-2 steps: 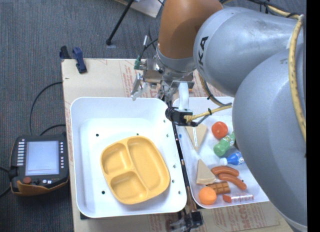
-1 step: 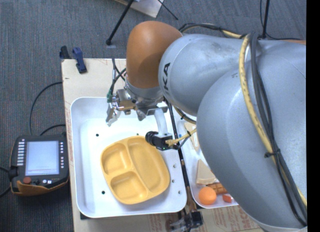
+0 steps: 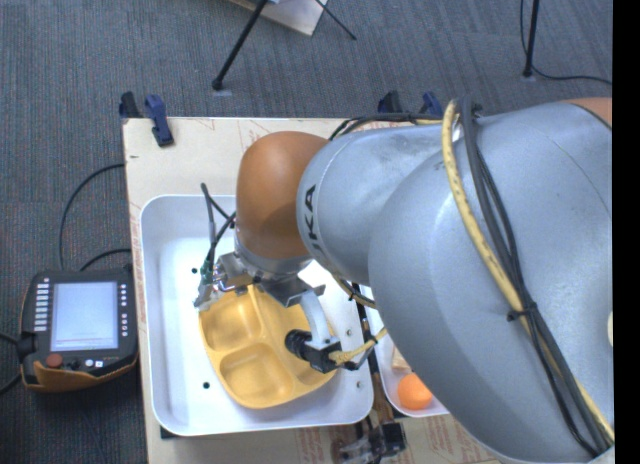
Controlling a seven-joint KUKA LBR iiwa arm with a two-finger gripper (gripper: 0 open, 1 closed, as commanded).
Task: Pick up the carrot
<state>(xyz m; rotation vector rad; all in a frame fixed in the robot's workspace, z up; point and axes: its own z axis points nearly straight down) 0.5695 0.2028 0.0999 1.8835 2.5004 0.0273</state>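
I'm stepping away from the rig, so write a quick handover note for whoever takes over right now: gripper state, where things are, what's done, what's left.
Gripper: the grey arm with the orange band hangs low over the left shallow white bin, above the yellow compartmented plastic tray. Its finger state cannot be judged from this view.
Things: the tray lies in the left bin. A small orange rounded object, possibly the carrot, sits in the right white bin, mostly hidden by the arm.
Done: no pick shows.
Left: locate the carrot, grasp it, lift it.
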